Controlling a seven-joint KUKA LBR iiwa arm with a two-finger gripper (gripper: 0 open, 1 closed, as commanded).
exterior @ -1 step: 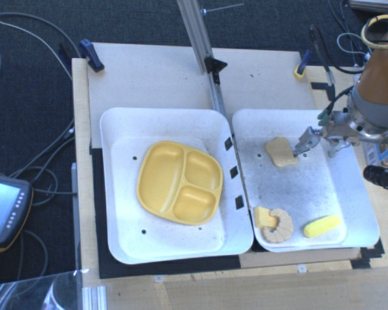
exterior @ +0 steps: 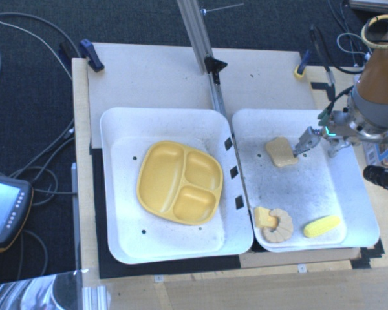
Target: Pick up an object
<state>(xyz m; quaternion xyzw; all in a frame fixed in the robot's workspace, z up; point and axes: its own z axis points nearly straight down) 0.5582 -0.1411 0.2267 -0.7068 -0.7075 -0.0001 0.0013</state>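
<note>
The gripper hung over the right bin, just right of a tan bread piece; how its fingers stood I could not tell. A yellow corn cob lay at lower right, long axis running left-right, slightly tilted. No writing was readable.

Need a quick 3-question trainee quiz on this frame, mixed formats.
1. True or false: the yellow divided tray lies in the left bin.
2. Which item is nearest the claw? A) corn cob B) tan bread-like piece C) round cracker-like piece
3. Fill in: the corn cob lies near the right bin's ____ edge, as seen in the view.

Key: 1 true; 2 B; 3 bottom.
</note>
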